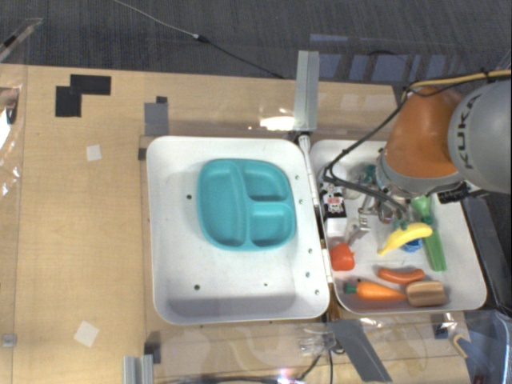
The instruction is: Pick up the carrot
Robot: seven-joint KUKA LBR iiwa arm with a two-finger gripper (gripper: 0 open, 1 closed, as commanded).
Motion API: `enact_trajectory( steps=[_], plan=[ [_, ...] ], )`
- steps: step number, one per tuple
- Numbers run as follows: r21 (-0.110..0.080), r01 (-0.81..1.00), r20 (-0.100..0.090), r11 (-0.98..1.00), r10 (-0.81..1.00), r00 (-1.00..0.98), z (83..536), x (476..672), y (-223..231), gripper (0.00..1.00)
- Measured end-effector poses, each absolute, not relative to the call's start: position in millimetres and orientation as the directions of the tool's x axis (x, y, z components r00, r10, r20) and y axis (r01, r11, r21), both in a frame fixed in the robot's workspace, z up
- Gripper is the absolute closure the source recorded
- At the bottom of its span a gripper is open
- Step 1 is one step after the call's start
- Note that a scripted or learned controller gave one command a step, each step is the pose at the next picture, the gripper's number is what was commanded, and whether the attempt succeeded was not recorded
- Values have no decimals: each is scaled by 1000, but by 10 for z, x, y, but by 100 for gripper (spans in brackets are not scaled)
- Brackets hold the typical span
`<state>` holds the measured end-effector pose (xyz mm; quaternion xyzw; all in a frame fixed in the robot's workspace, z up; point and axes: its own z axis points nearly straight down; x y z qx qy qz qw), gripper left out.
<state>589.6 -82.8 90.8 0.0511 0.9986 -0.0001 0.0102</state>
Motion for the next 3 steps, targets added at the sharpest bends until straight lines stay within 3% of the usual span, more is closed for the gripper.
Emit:
enact_trajectory(
  steps=[1, 2, 3],
  plan=[
    [-1, 121, -19, 993, 121, -992, 910, 5015, -1180, 0],
    [4, 435, -15, 901, 435, -900, 892, 5770, -1561, 0],
    [-5, 382, -40, 924, 382, -923, 953, 5326, -1045, 0]
  ],
)
